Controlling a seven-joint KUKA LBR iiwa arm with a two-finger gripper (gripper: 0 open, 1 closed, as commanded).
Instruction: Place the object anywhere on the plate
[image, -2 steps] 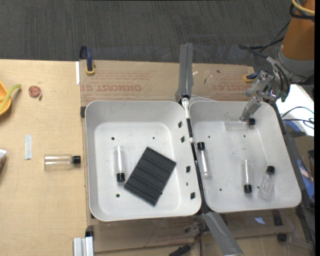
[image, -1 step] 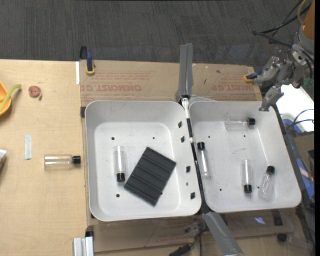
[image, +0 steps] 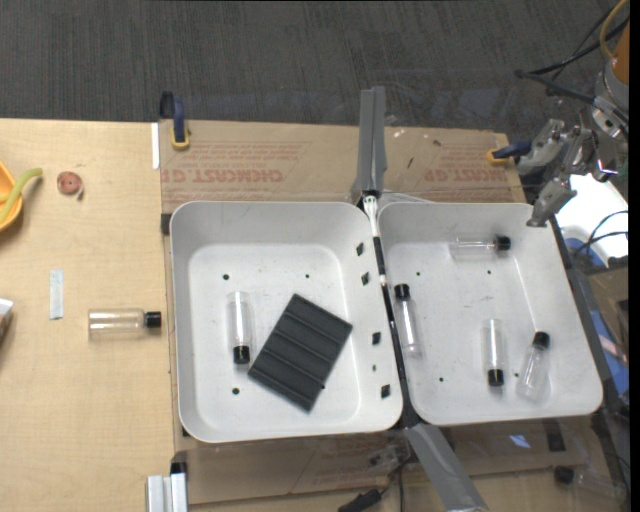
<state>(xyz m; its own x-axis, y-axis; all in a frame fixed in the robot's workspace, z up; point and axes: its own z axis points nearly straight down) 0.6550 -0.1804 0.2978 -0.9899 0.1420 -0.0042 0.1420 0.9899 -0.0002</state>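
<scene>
White plastic bins side by side on the table (image: 90, 420), which is light wood with brown cardboard under the bins.

Left bin (image: 200, 400): dark ribbed rectangular plate (image: 300, 352) lying flat, rotated diagonally, near the bin's middle-front. Just left of it, one clear vial with a black cap (image: 239, 325), lying lengthwise, cap toward the front; close to the plate's edge, can't tell if touching.

Right bin (image: 560, 400): four clear vials with black caps, all lying down.
- one along the left wall (image: 405, 320), cap at the far end
- one near the back (image: 478, 245), lying crosswise, cap to the right
- one right of centre (image: 494, 350), cap toward the front
- one by the right wall (image: 535, 365), tilted, cap at the far end, just beside the previous one

Nothing sits on the plate; its ribbed top is fully exposed. The nearest vial is the one in the same bin.

Outside the bins: another clear vial with a black cap (image: 123, 321) lying on the bare table, left of the left bin. Small white strip (image: 56, 295) further left. Small reddish disc (image: 68, 182) and a yellow item (image: 12, 195) at the far left edge. Blue-and-yellow clamps at the cardboard's back corners (image: 172, 118).

The gripper (image: 555, 195) is at the upper right, over the back right corner of the right bin, well apart from the plate and clear of all vials. Fingers too small and cluttered by cables to read; can't tell its state.
</scene>
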